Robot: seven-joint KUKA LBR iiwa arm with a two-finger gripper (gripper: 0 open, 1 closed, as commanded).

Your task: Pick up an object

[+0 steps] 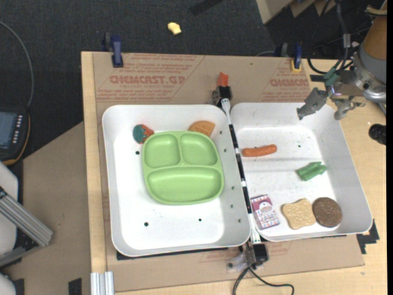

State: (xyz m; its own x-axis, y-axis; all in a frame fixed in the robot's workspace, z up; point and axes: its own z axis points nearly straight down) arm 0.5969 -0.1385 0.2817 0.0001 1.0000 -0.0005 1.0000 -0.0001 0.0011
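Fingers of the grey two-finger gripper (326, 103) hang spread and bare above the right white bin's (353, 165) far edge. Nearest lies a smooth orange sausage-shaped toy (258, 151), mid-bin toward the far side; past it sits a soft green wedge (311, 171). Round and slick, the sausage could roll from a closing pinch.

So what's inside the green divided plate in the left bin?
Nothing: the green plate shows three bare compartments. Two food pieces lie just behind its rim, partly covered.
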